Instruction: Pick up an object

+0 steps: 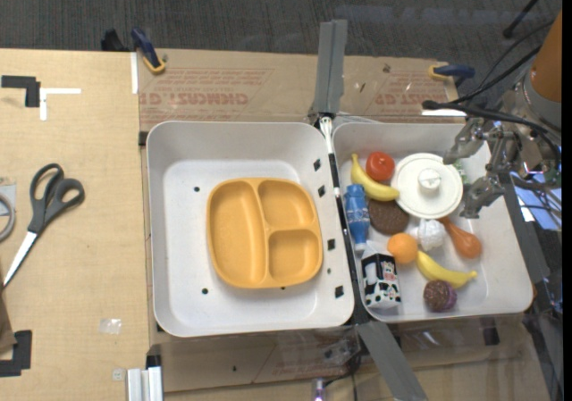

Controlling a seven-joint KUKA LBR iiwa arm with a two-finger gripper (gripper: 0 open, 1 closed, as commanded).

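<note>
The right bin holds a white round lid, a red tomato, two bananas, a blue bottle, a brown disc, an orange, a white bulb, a drumstick, a purple ball and a cow-patterned carton. My gripper hovers at that bin's right side, just right of the lid. It is open with nothing between its fingers.
A yellow divided plate lies in the left bin. Scissors rest on the bench at far left. A grey bar rises behind the bins, and blue clamps hold the cardboard sheet.
</note>
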